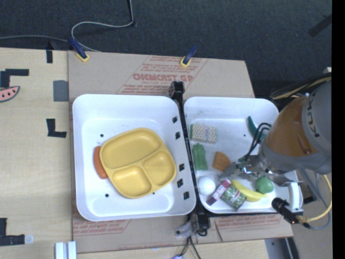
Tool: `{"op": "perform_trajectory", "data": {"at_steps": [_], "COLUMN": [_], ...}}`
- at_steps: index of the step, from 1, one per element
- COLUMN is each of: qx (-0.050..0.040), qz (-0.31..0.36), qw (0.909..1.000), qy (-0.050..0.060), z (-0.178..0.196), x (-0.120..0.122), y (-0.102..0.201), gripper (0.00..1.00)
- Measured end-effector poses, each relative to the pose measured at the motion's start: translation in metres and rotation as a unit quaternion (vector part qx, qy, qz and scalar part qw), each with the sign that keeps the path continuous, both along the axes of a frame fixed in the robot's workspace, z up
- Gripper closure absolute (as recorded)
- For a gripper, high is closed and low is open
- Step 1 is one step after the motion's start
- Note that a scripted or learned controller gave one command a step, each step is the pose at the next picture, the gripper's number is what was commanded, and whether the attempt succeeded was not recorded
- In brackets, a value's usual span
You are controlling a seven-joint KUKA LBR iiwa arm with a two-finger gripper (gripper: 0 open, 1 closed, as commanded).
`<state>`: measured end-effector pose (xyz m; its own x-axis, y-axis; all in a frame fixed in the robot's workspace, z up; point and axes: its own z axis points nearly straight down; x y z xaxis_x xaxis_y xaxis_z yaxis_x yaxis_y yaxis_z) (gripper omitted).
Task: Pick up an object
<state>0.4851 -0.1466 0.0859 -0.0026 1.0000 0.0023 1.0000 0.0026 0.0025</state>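
My gripper (pixel 241 169) hangs low over the right bin (pixel 232 108), below the arm's orange band. It is just above the yellow banana (pixel 247 191) and beside the green round fruit (pixel 264 185). An orange-brown piece (pixel 221 161) lies just left of the gripper. In the same bin are a white egg (pixel 206 185), a dark green-labelled packet (pixel 230 195), a green block (pixel 199 156), a patterned pad (pixel 204 133) and a teal tool (pixel 252 125). I see nothing held by the gripper.
The left bin (pixel 86 112) holds a yellow divided tray (pixel 137 161) with an orange-red item (pixel 99 163) sticking out under its left side. A black divider clamp (pixel 177 88) sits between the bins. Cables trail off the right bin's edge.
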Motion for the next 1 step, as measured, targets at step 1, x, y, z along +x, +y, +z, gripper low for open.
{"op": "perform_trajectory", "data": {"at_steps": [1], "qx": [0.0003], "qz": [0.001], "qw": [1.0], "qy": [0.0], "z": [0.0], "x": [0.0], "y": [-0.0062], "gripper": [0.0]}}
